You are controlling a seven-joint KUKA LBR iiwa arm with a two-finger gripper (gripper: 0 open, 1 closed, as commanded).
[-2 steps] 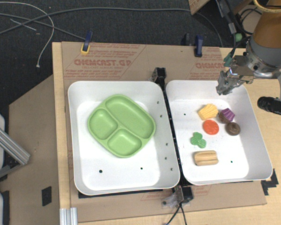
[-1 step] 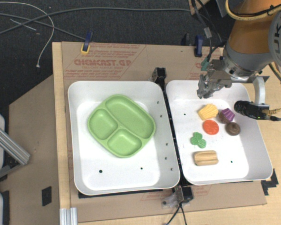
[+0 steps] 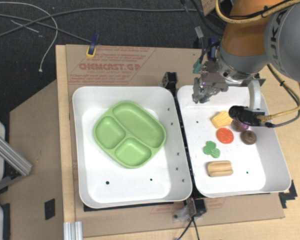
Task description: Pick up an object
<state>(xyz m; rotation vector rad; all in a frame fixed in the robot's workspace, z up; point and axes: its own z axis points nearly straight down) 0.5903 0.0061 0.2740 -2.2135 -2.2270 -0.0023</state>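
- The gripper [image 3: 202, 95] hangs over the right bin's [image 3: 270, 181] far-left corner; whether its jaws are spread cannot be told.
- Toy foods cluster mid-bin: yellow wedge [image 3: 222, 119], red disc [image 3: 225, 135], brown ring [image 3: 248, 137], green piece [image 3: 211, 149], tan loaf [image 3: 219, 168].
- A green divided plate [image 3: 130, 133] sits centred in the left bin [image 3: 85, 179], with bare floor around it.
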